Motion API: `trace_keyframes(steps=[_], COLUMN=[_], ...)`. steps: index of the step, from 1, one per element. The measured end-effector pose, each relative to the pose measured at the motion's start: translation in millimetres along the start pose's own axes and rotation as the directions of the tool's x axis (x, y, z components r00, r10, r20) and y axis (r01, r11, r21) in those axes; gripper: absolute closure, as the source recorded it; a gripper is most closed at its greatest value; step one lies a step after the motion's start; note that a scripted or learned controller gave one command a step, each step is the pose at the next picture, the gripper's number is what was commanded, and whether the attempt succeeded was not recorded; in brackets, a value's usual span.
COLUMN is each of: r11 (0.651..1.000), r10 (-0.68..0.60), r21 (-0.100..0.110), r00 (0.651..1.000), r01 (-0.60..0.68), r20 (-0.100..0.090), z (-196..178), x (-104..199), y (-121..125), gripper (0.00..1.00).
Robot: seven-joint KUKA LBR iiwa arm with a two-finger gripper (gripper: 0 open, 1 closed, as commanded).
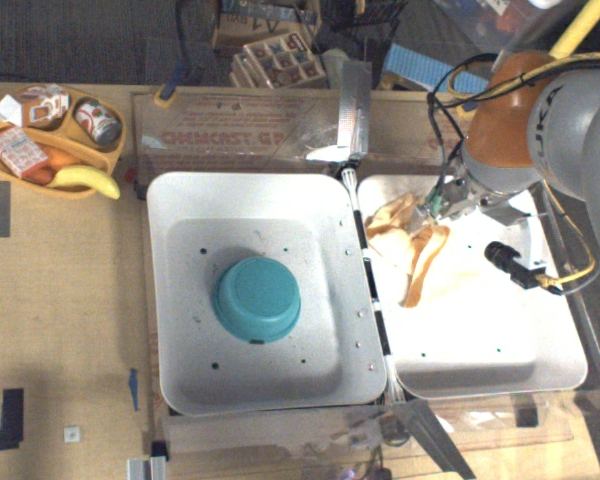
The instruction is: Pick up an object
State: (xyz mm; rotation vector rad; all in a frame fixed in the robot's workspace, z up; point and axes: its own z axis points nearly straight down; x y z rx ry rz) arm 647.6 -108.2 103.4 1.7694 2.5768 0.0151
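Hand [442,206] down at the peel [412,240], grip unclear; it's limp and light, so pinch a strip.

In the left bin [180,218] a teal bowl [258,299] sits upside down at the middle, with open floor around it out to every wall. In the right bin [540,358] a banana peel [412,243] sprawls by the left wall near the far corner, and my own arm [540,118] hangs over the far edge. The near half lies open.
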Motion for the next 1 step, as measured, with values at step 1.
trace_keyframes(steps=[1], r11=[0.989], r10=[-0.148], r21=[0.012], r00=[0.989], r01=[0.148], r20=[-0.006], z=[-97.8], x=[38.7], y=[38.2], gripper=[1.00])
